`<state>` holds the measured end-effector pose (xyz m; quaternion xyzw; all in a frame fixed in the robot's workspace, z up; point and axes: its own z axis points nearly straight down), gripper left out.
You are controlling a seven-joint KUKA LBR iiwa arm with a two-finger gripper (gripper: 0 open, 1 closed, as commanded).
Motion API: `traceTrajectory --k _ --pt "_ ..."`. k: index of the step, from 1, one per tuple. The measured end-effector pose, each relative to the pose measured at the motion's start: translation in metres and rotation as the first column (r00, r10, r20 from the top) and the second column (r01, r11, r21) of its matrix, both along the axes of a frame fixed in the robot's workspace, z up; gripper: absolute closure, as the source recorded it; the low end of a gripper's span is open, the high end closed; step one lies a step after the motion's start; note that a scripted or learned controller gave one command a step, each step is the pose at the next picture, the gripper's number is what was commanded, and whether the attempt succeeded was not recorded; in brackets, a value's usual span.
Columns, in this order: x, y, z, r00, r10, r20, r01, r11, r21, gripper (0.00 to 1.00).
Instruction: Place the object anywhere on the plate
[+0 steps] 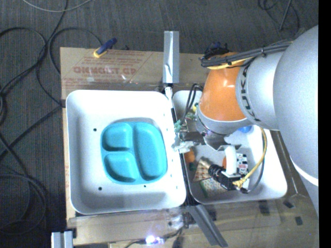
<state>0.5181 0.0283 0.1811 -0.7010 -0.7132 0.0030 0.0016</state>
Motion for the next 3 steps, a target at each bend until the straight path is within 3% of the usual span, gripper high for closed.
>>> traceTrajectory --k 1,2,3 --pt "-0.034 0.019 0.078 1.000 -0.010 0.002 0.010 1.000 -0.001 1.00" --pt "0.059 0.045 0.107 1.000 0.004 0.002 -0.004 1.000 -0.002 1.00" --pt "-0.019 0.030 0.028 0.997 -0.073 -0.002 0.073 0.997 0.000 1.00"
